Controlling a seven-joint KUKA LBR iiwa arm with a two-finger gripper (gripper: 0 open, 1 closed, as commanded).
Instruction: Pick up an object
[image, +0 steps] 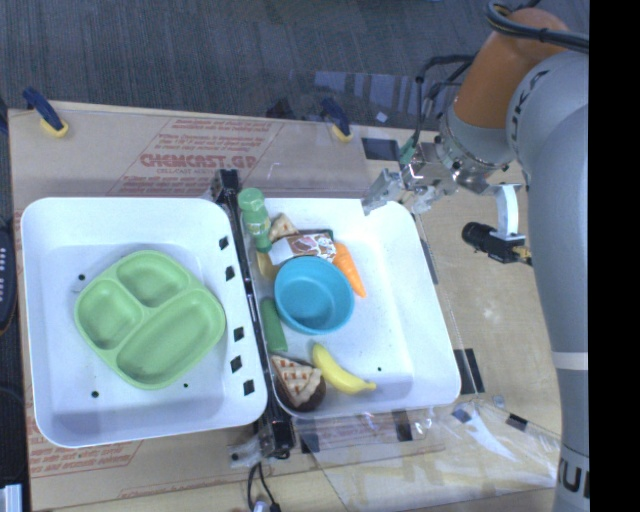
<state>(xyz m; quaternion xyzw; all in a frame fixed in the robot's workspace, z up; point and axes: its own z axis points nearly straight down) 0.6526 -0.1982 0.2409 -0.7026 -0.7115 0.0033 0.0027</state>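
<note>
The right bin (425, 300) holds a blue bowl (313, 293), an orange carrot (348, 270), a yellow banana (340, 370), a green bottle (253, 215), a small green stick-shaped piece (272, 322), a toast-like wedge (295, 378) and a printed packet (305, 243). My gripper (397, 190) hovers over the bin's far right corner, up and to the right of the carrot. It is open, with nothing between its fingers (377, 193).
A green divided plate (150, 318) lies in the left bin (40, 300). The objects crowd the right bin's left half, against the wall between the bins. Blue clamps (45, 112) hold the cardboard at the bench's far edge.
</note>
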